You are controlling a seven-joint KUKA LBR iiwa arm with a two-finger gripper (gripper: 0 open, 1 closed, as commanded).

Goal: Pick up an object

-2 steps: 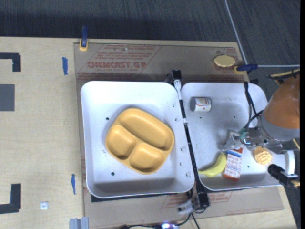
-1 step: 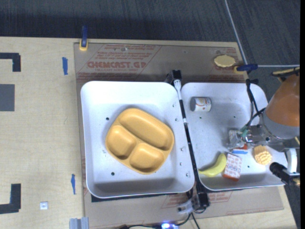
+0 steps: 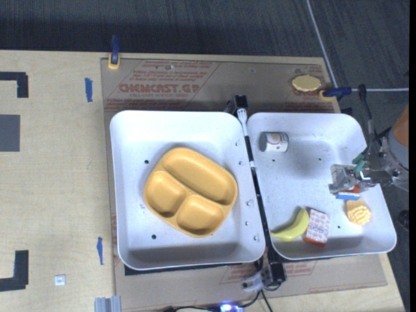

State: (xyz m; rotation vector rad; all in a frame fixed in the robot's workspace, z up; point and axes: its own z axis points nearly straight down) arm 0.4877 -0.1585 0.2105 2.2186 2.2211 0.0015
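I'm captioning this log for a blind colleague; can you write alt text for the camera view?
A robot gripper reaches from the right over the right white bin, which holds a banana, a small carton, a yellow waffle-like toy and a small cup on its side. The left bin holds a yellow sectioned tray.

Gripper (image 3: 343, 181) low at right (arm mostly cropped), reaching leftward.

Metal gripper (image 3: 346, 179) on a mostly cropped arm

The gripper is silvery-grey with small blue and red patches near its fingers; behind it sit dark cables and a sliver of orange band (image 3: 407, 127).
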